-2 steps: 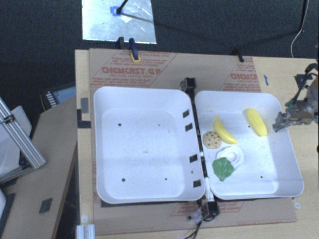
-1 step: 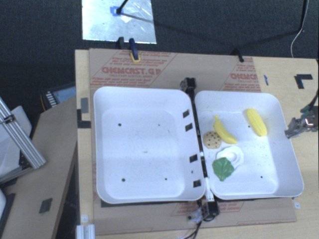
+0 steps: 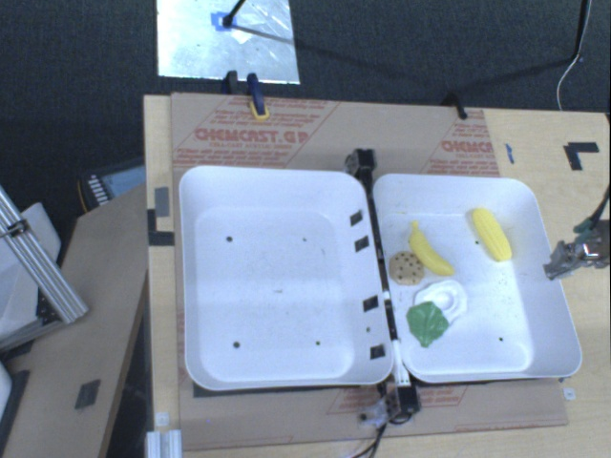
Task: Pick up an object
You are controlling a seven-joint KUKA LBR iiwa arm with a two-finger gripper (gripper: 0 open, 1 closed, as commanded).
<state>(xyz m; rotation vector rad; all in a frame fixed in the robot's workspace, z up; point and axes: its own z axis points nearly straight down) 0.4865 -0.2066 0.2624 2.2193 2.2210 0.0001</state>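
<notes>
The right bin (image 3: 535, 346) holds a yellow banana (image 3: 429, 248), a yellow corn cob (image 3: 491, 233), a round brown cookie (image 3: 407, 268), a white fried egg (image 3: 445, 299) and a green leafy piece (image 3: 426, 323) overlapping the egg's near side. My gripper (image 3: 565, 259) enters at the far right edge of the view, just over the right bin's right rim, well to the right of the corn cob. Nothing shows between its fingers.
The left bin (image 3: 205, 351) lies beside the right one, joined by a black hinge strip (image 3: 377, 275). Both sit on a cardboard-covered bench (image 3: 286, 132). A shiny metal plate (image 3: 227, 27) lies beyond the bench, and an aluminium frame (image 3: 38, 275) stands at left.
</notes>
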